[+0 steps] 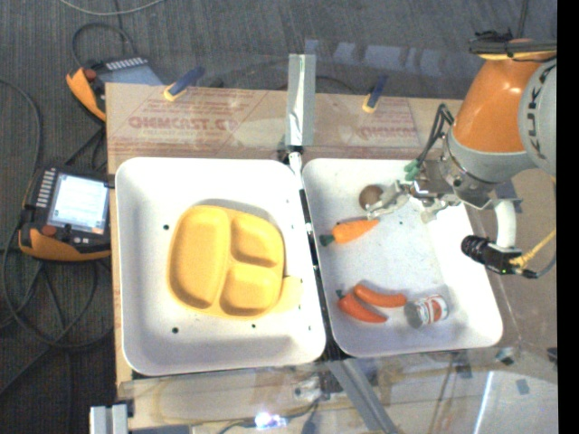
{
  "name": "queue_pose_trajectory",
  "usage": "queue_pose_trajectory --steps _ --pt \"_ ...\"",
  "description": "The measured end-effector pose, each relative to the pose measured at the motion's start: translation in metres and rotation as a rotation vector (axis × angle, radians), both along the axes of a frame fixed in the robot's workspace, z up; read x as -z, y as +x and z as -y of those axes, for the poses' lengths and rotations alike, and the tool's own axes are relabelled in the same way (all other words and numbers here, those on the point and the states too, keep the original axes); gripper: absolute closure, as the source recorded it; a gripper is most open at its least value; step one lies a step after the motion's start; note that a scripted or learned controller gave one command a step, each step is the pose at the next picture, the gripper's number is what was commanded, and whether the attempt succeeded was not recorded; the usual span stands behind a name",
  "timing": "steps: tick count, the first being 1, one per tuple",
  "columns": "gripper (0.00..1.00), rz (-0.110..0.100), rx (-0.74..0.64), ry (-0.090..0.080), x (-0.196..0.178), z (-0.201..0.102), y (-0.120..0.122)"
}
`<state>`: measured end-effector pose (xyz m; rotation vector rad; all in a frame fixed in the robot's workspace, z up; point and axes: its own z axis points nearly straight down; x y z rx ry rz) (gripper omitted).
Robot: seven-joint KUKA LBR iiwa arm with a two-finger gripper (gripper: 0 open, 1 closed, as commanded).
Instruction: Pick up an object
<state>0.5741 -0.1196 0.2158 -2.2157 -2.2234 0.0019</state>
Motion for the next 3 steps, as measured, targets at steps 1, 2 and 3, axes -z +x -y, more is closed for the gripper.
queue_pose_trajectory --steps 1,2,3 --pt "0.00 0.006 -0.034 -0.002 0.123 0.001 -0.003" --pt "0.00 0.014 -0.080 -0.003 0.126 0.017 0.045" --pt "1.00 0.015 -0.080 -0.005 0.117 0.018 0.045"
